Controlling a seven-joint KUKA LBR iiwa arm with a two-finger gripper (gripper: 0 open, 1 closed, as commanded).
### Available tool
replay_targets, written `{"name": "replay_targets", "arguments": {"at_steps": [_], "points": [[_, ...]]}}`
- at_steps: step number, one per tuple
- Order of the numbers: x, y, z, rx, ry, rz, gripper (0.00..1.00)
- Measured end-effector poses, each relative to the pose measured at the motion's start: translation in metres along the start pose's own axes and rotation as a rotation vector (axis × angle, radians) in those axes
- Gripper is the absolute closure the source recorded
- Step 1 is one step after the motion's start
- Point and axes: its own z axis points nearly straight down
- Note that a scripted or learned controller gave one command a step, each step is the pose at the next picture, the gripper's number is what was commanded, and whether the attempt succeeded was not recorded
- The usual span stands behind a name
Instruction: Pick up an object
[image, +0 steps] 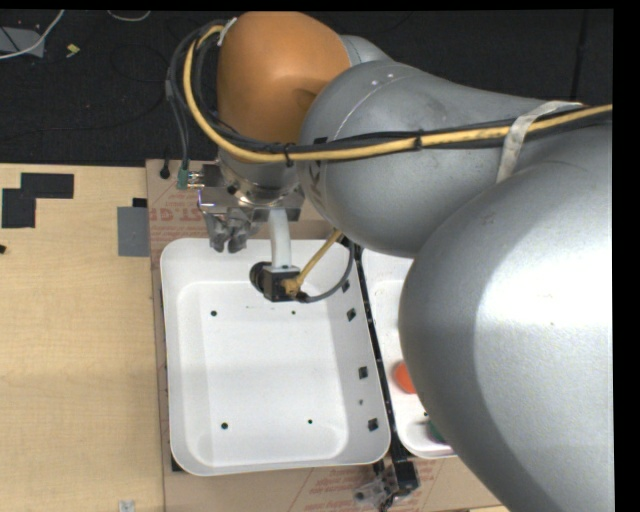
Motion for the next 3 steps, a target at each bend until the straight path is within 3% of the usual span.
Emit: {"name": "replay_targets", "arguments": {"at_steps": [3], "points": [[0.0006,-0.0004,-0.0009,0.001,-0.001,-0.004,1.0]]}}
